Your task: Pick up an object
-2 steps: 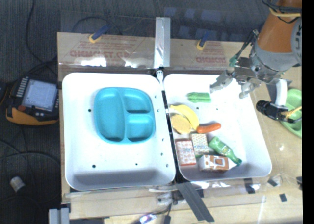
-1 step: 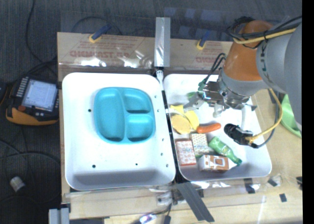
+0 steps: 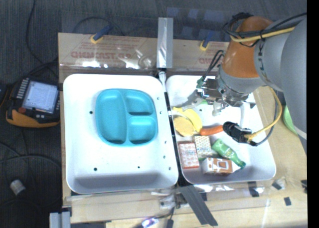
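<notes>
We see the gripper (image 3: pixel 215 103) low in the right bin (image 3: pixel 266 159); whether it grips anything, we cannot tell. Just below it lie a yellow round piece (image 3: pixel 187 121), a carrot (image 3: pixel 211 130), a green bottle (image 3: pixel 228 152) and small cartons (image 3: pixel 188 154). The left bin (image 3: pixel 79 167) holds a blue divided tray (image 3: pixel 126 115).

In the right bin (image 3: pixel 264 169), at the centre-right of the frame, several small objects lie close together. A yellow round piece (image 3: pixel 186 122) lies at the left, an orange carrot (image 3: pixel 211 130) just beside it. Below lie a red box (image 3: pixel 187 154), a pale patterned packet (image 3: pixel 203 146), a green bottle (image 3: pixel 228 152) and a brown carton (image 3: pixel 218 166).
</notes>
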Robot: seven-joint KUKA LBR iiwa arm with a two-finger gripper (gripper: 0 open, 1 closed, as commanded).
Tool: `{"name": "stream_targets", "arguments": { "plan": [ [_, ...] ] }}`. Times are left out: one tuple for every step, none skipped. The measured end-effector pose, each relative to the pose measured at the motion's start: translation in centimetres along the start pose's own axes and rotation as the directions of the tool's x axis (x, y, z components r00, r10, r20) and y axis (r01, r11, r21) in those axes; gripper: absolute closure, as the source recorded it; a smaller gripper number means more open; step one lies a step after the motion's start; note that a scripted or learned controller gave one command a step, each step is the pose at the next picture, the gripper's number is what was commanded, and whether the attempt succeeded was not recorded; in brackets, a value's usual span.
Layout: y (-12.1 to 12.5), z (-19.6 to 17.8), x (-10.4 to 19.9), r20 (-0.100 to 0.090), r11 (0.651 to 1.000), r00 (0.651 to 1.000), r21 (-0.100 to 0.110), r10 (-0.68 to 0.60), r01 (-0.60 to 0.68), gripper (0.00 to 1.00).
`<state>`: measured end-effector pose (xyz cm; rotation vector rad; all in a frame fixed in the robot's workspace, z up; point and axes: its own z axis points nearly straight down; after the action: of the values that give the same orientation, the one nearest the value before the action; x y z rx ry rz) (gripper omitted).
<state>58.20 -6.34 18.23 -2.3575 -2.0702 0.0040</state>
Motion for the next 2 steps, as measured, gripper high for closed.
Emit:
{"name": "stream_targets", "arguments": {
  "plan": [
    [2.26,9.23,-3.07,0.001,0.999,0.999,-0.016,-0.052,0.052,0.0],
    [2.28,8.29,-3.02,-0.002,0.999,0.999,-0.015,-0.052,0.052,1.0]
  ]
}}
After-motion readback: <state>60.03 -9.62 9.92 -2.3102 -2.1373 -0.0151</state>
